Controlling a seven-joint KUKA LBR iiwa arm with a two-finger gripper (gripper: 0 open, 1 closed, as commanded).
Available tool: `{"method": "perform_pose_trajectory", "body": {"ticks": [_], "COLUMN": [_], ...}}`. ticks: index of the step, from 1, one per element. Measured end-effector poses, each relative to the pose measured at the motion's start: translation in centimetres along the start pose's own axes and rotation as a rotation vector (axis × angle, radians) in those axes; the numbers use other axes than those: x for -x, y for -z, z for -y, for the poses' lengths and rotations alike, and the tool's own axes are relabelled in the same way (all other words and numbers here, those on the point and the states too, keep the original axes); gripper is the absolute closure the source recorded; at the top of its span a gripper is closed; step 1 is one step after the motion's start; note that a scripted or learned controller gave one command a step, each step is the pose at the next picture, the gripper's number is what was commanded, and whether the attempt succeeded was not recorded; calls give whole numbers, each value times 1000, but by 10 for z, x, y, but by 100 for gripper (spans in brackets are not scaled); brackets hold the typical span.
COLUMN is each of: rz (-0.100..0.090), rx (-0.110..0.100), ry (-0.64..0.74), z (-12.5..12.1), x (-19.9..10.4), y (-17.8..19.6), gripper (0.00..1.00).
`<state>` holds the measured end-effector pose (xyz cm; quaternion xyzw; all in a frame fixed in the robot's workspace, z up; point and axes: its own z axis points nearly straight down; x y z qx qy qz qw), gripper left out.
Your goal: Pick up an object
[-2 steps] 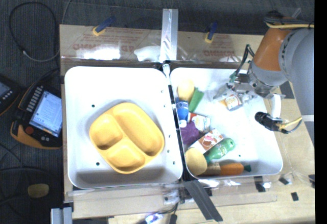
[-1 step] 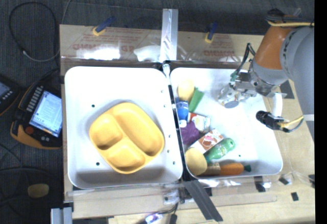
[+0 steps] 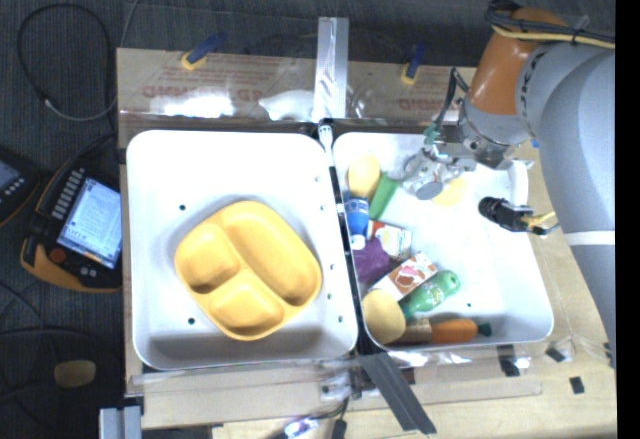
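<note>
My claw [image 3: 428, 177] hangs over the right bin's [image 3: 520, 272] far end; whether it is clenched I cannot tell. Nearest me are a green bottle [image 3: 384, 198] and yellow ball [image 3: 363, 173] (tightly packed). I'd drop straight onto the bottle, clear of the yellow tray [image 3: 247, 267] next door.

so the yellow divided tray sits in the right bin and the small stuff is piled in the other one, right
Not quite: the camera view shows the yellow divided tray in the left bin. The small items, such as the green bottle and the carrot, are in the right bin.
</note>
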<state>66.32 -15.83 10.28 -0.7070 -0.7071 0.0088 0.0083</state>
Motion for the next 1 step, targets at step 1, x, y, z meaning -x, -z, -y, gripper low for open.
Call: {"method": "perform_pose_trajectory", "body": {"ticks": [1], "rz": [2], "rx": [22], "ry": [70], "z": [-3], "x": [-64], "y": [92], "gripper": [100]}}
